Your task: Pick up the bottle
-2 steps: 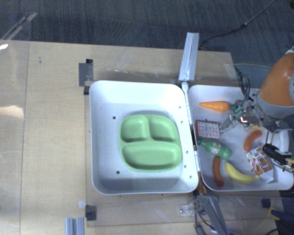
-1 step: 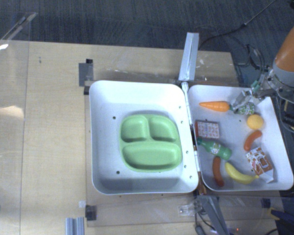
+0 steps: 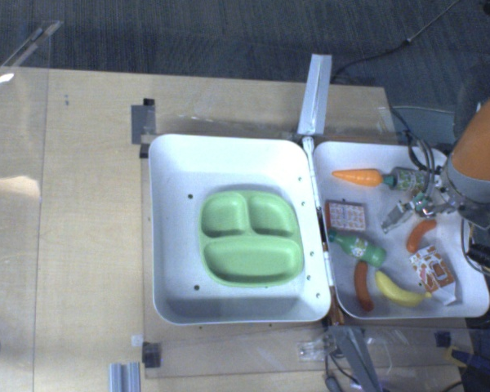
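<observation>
Yellow banana (image 3: pixel 400 291), nearest item in the right bin (image 3: pixel 474 305), lying beside a red sausage (image 3: pixel 363 287); a small printed carton (image 3: pixel 432 271) sits just to its right. Green bottle (image 3: pixel 362 251), the task's object: on its side near the right bin's left wall, just behind the sausage and banana, just in front of a patterned card (image 3: pixel 346 216), with nothing lying on it. Second sausage (image 3: pixel 419 234), orange-red, between carton and gripper. Gripper (image 3: pixel 408 208): low over the middle of the right bin, well apart from the bottle and to its right; whether it is open or closed cannot be told, and nothing is seen in its hold. Carrot (image 3: pixel 358 177) along the far wall. Arm (image 3: pixel 482 149), grey with orange band, entering at right. Left bin (image 3: pixel 167 219): holds a green sectioned tray (image 3: pixel 251 238). Step judged: approach, with the bottle not yet reached. Next move calls for travel left and slightly nearer, jaws set across the bottle's narrow width, and a descent clear of the sausage and card.
</observation>
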`<state>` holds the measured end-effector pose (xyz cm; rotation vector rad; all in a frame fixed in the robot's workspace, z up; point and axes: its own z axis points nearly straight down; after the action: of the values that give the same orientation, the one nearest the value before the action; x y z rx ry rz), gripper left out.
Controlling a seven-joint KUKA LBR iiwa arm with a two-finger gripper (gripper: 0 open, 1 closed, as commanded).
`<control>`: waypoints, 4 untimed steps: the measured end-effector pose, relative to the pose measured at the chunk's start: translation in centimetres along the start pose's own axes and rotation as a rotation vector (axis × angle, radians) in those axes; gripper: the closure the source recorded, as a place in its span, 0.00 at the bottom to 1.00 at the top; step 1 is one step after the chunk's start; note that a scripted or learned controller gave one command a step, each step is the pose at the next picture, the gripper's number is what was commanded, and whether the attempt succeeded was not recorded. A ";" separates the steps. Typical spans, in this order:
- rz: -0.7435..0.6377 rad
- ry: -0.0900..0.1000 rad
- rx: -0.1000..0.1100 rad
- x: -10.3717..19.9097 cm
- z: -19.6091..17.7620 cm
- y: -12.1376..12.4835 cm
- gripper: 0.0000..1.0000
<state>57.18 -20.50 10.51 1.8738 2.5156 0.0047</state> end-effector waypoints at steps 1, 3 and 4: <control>0.310 -0.003 -0.004 -1.4 -7.9 4.7 0.00; 0.588 -0.003 -0.004 -1.2 -13.5 6.5 0.00; 0.751 0.000 0.003 -0.5 -2.5 6.8 0.00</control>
<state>63.81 -19.03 13.01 2.6690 1.6543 0.0031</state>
